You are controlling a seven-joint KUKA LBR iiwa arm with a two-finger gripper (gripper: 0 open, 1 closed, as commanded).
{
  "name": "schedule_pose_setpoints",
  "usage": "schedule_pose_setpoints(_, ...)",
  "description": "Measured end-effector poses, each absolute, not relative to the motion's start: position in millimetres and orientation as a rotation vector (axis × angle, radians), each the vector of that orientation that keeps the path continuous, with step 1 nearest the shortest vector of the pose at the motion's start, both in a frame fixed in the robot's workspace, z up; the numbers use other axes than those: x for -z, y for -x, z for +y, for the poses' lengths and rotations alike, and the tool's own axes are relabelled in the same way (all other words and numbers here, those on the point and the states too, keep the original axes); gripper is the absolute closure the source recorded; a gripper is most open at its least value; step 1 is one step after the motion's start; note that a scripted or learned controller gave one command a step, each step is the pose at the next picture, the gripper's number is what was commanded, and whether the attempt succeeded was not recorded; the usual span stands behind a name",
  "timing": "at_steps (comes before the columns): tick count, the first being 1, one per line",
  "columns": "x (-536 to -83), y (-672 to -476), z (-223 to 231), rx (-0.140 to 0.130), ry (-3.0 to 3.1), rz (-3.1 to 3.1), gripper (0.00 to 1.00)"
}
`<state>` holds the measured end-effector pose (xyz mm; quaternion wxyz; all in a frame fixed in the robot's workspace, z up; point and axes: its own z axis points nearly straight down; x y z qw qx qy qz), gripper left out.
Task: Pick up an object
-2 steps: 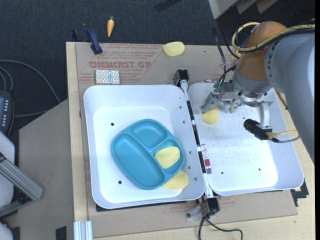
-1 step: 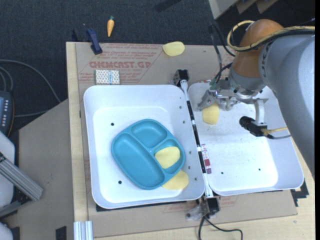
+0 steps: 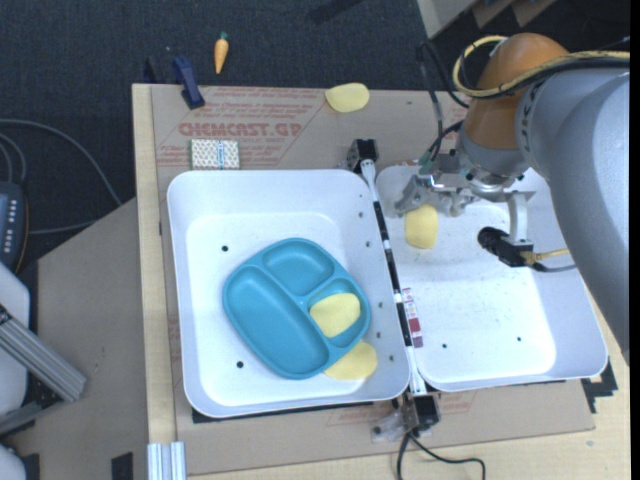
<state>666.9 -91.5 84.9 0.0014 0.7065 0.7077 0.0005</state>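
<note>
Gripper [image 3: 432, 194] hangs over right bin's [image 3: 520, 353] far-left corner, yellow piece [image 3: 422, 228] just below it; whether it grips, cannot tell. Risk: piece rolls aside, grasp closes empty.

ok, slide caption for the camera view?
Tool over the right bin by a yellow piece; blue tray in left bin.

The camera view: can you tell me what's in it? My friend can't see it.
A grey robot arm's pincer hovers over a yellow object in the right bin. The left bin holds a blue tray with another yellow piece.
</note>
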Motion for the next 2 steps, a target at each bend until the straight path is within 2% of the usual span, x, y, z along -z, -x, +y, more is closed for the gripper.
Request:
schedule_pose_setpoints(1,-95.5,-667.6,-91.4,-0.003,-2.214,2.221,1.00)
schedule_pose_setpoints(2,-95.2,-667.5,-91.3,-0.003,-2.214,2.221,0.00)
